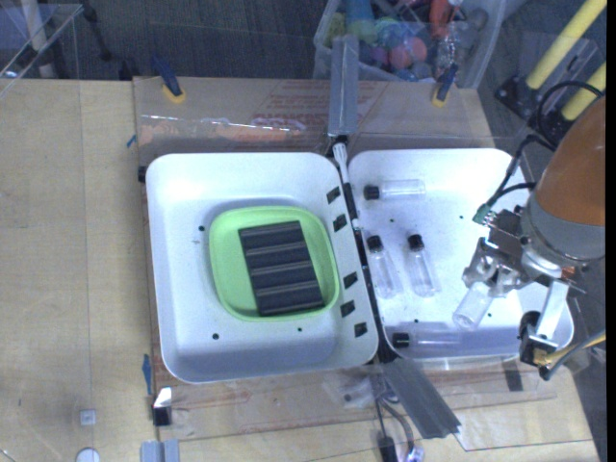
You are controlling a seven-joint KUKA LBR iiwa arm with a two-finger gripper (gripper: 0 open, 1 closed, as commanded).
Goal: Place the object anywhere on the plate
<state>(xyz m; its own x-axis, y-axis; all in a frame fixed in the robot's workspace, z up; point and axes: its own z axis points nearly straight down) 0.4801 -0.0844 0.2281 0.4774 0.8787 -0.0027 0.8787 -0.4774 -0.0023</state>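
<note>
A: Vial (pixel 475 306) sits at the right bin's (pixel 443 166) right side, apparently between the claw's (pixel 489 279) closed fingers.

B: Then I'd lift straight up, clear the divider, and carry it left.

A: Yes, release low over the green plate (pixel 223 248), beside the black block (pixel 281 267).

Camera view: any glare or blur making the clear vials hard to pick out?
Camera view: soft overall, evenly lit. Clear vials nearly vanish against the white right bin, only their black caps stand out. The green plate and the dark block read crisply. The gripper is slightly blurred.
</note>
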